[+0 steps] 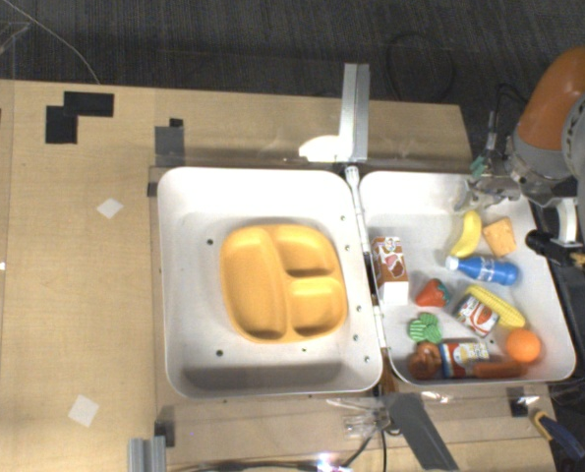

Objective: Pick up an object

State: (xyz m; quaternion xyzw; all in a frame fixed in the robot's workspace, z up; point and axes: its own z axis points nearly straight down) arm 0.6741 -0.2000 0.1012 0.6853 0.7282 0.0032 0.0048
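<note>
My gripper [489, 193] hangs over the far right corner of the right bin [410, 190], fingers spread and nothing between them. Just below it lie a yellow banana [466, 234] and a tan wedge [500, 236]. Further toward the front are a blue bottle [484, 269], a red strawberry [432, 293], a long yellow piece [498, 306] over a red-and-white can [477, 316], an orange [522, 345], a green piece [425, 326], a ketchup bottle [459, 358] and a brown-and-white carton [390, 264].
The left bin [189, 264] holds a yellow divided tray [282, 281]. A metal post [355, 116] rises behind the wall between the bins. The arm's orange band [557, 96] and grey body stand along the right bin's right side.
</note>
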